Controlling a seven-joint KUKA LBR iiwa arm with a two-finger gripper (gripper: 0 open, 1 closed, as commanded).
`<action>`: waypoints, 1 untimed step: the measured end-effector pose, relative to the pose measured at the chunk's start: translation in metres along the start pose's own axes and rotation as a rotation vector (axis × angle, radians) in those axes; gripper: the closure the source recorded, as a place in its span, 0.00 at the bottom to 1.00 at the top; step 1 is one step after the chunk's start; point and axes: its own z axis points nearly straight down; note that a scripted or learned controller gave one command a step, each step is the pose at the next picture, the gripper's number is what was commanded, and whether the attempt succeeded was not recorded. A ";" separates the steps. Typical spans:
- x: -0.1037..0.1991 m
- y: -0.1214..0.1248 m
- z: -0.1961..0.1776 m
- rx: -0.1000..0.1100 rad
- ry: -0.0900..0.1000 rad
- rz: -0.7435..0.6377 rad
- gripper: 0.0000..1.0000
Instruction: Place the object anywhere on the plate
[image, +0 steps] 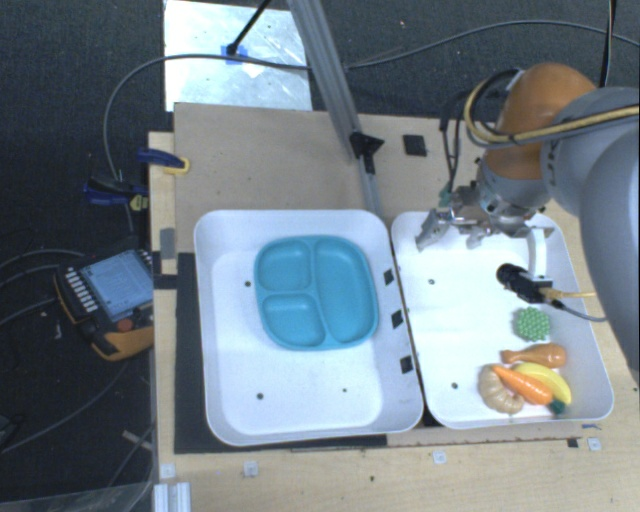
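Where bin corners, carrot (524, 384) lies diagonal.

The grey arm (600, 150) enters from three o'clock, its orange band (540, 105) at about one o'clock. Below it the wrist tilts down, and the gripper (432, 232) points toward nine o'clock, nothing between its jaws.

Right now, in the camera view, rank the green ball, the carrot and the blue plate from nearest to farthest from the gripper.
Measured from the gripper, over the right bin's far end:
1. Green ball, right bin, below the gripper in the view.
2. Blue plate, left bin, off to the view's left.
3. Carrot, near corner of the right bin, among the other toy foods.
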 end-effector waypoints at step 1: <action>0.000 0.000 0.052 0.000 0.000 0.001 0.00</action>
